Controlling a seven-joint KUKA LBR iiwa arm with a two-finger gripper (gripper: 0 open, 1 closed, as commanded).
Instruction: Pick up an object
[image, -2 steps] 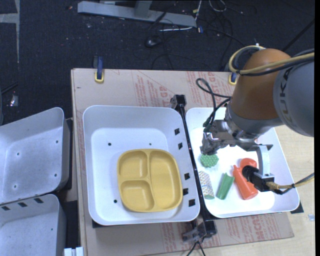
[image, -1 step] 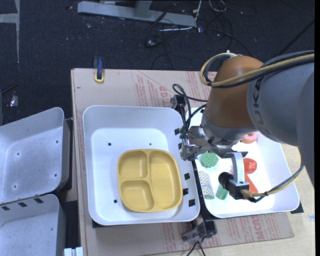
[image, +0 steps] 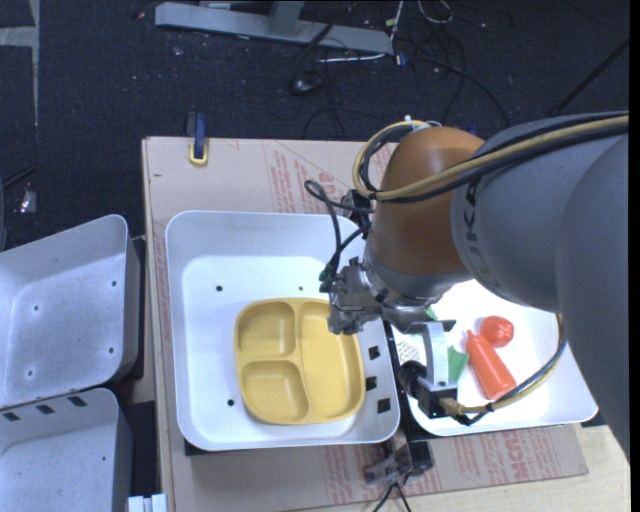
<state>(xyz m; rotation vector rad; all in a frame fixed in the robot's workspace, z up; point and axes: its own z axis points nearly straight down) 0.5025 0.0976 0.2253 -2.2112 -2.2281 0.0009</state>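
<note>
Inside two bins (image: 190, 300): one tray (image: 297, 360), one carrot (image: 490, 365).

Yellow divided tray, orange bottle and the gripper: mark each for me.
yellow divided tray (image: 290, 375): camera view, on its lower compartment.
orange bottle (image: 490, 367): camera view, on its body.
gripper (image: 345, 312): camera view, at the tray's right rim.

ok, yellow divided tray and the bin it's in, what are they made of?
Yellow tray: looks like moulded plastic, matte to satin, judging by the uniform colour and the soft rounded compartment walls. Left bin: probably thin formed plastic, smooth white with a slight sheen, rounded corners and small holes. Painted metal can't be excluded.
</note>
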